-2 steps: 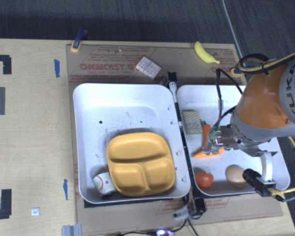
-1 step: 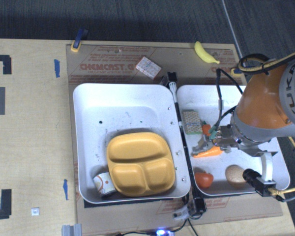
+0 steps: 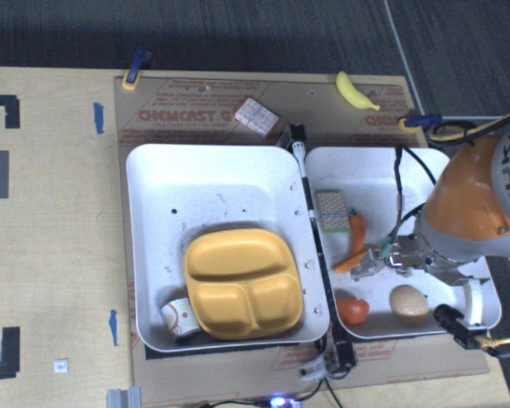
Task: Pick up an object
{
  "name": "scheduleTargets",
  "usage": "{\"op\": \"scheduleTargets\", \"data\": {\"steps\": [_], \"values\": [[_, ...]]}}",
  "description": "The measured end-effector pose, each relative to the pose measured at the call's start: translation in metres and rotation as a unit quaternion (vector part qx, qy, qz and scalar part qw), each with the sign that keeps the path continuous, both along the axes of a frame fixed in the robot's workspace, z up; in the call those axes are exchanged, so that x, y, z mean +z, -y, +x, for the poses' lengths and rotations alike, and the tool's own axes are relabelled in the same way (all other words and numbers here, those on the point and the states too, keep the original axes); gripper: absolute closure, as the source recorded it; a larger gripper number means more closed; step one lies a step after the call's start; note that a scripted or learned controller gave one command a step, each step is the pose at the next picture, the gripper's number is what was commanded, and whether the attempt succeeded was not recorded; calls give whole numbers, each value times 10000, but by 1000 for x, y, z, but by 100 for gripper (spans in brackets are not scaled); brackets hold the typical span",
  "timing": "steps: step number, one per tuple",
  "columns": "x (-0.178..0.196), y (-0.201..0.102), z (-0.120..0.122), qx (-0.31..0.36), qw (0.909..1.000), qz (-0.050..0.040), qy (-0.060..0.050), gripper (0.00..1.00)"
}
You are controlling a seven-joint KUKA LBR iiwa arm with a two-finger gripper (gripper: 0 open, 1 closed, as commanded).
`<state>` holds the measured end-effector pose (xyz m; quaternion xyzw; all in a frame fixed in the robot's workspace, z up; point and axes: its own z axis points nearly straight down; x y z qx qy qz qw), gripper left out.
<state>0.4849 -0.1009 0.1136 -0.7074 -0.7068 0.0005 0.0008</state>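
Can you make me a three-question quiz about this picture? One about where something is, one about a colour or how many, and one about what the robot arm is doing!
1. Where is the yellow tray?
A. left bin
B. right bin
C. on the cardboard

2. What colour is the long vegetable in the right bin?
A. blue
B. orange
C. purple

3. Where is the end effector?
A. over the left bin
B. low in the right bin beside the orange vegetable
C. over the banana

Answers:
1 A, it lies in the left bin.
2 B, it is orange.
3 B, it sits by the vegetable's lower end.
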Motion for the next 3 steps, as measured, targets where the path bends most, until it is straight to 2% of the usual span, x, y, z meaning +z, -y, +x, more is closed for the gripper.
{"op": "scheduleTargets", "data": {"steps": [1,3], "values": [[-28,-8,-5,3,10000,0,18,0],[-28,-9,-5,0,10000,-4,22,0]]}}
